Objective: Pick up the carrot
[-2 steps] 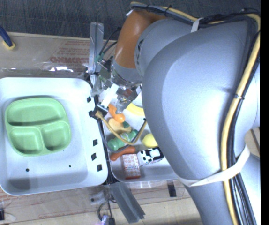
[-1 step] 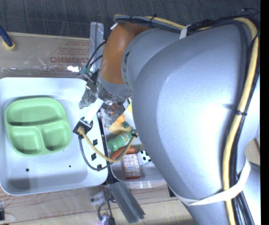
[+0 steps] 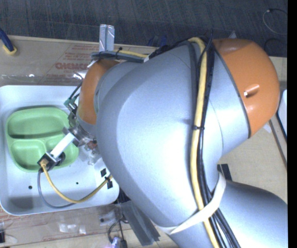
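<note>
**A:** What can be said of the gripper (image 3: 88, 142)?

**B:** It is set low over the white bin (image 3: 3, 190), just beside the near edge of the green dish (image 3: 34, 133). Whether it is apart or together cannot be told, as it is largely covered by the arm (image 3: 179, 138).

**A:** And the carrot?

**B:** Its place cannot be told. A small reddish patch is glimpsed right by the gripper, but it is too small to be named. The carrot is judged to be covered by the arm, somewhere toward that side of the bin.

**A:** What could go wrong from here?

**B:** A close on nothing is judged the likeliest failure, if the gripper has been brought down slightly off the carrot. A rounded, tapered thing could also be squeezed out sideways if it is caught off-centre.

**A:** Anything further out?

**B:** The dish could be struck on its raised rim, being so near, and then tipped or dragged along. If too much downward force is applied, the bin itself could be shoved across the bench (image 3: 45, 66).
</note>
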`<state>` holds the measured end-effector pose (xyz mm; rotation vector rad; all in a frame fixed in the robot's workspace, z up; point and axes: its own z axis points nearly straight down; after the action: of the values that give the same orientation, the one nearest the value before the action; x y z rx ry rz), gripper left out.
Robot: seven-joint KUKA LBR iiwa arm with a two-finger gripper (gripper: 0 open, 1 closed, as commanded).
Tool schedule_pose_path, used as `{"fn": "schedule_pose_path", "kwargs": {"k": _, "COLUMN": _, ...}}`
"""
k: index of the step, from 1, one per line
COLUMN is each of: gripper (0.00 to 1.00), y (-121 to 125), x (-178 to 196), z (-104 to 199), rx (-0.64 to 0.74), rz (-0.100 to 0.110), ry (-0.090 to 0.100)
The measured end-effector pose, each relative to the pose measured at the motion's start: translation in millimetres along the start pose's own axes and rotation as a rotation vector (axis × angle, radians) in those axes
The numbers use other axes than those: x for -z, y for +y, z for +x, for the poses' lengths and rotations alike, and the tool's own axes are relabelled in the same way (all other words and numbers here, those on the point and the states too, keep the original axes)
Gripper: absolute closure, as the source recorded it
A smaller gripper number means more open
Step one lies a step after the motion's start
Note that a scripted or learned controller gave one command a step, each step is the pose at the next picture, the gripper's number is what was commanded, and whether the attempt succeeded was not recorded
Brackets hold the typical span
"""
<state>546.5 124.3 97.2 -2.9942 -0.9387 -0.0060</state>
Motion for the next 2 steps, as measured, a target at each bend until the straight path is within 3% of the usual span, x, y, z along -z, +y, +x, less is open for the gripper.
{"fn": "schedule_pose_path", "kwargs": {"k": 1, "gripper": 0.0, "y": 31.7, "x": 94.3, "z": -8.2, "rx": 0.173, "rz": 0.001, "ry": -0.007}}
{"fn": "schedule_pose_path", "kwargs": {"k": 2, "gripper": 0.0, "y": -3.6, "x": 11.5, "z": -5.2, "rx": 0.186, "rz": 0.003, "ry": -0.011}}
